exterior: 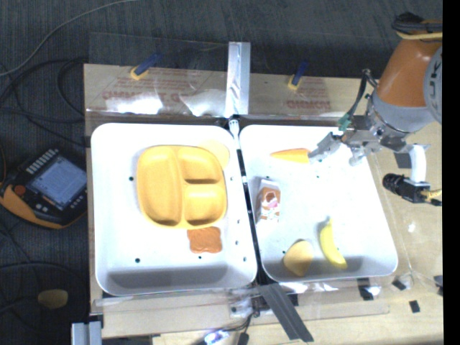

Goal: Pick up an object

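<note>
My gripper (338,152) hangs over the far right part of the right bin (359,214), fingers spread open and nothing between them. One fingertip (320,151) is just right of an orange wedge (289,155) lying near the bin's far edge. A small printed carton (268,201) lies by the bin's left wall. A banana (330,244) and a round yellow fruit (299,257) rest near the front edge.
The left bin (115,250) holds a yellow divided tray (181,185) and a brown-orange flat piece (205,240). A metal divider (238,70) stands at the back between the bins. A handheld pendant (50,185) lies on the floor at left.
</note>
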Controlling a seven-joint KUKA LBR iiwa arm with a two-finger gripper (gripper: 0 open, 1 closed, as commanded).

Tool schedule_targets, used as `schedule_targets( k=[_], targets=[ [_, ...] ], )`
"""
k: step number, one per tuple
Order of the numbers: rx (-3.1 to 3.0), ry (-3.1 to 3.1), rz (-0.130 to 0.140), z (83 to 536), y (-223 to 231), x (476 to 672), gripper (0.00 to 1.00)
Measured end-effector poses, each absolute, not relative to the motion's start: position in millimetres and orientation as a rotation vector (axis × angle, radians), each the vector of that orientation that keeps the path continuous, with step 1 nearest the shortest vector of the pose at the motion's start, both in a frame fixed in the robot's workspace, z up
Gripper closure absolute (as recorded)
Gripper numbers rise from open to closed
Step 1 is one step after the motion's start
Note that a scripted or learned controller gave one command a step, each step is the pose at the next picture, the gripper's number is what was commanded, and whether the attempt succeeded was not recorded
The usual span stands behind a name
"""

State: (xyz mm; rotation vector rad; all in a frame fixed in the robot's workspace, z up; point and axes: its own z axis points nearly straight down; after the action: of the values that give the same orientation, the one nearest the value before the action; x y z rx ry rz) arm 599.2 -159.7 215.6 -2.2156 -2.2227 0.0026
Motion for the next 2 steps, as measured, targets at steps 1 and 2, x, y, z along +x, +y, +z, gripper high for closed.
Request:
schedule_targets(
  k=[1,2],
  targets=[
    [-2.22,-2.219,-0.008,97,-209,571.9,0.0],
    [-2.182,-2.281,-0.007,89,-173,526.0,0.0]
  ],
)
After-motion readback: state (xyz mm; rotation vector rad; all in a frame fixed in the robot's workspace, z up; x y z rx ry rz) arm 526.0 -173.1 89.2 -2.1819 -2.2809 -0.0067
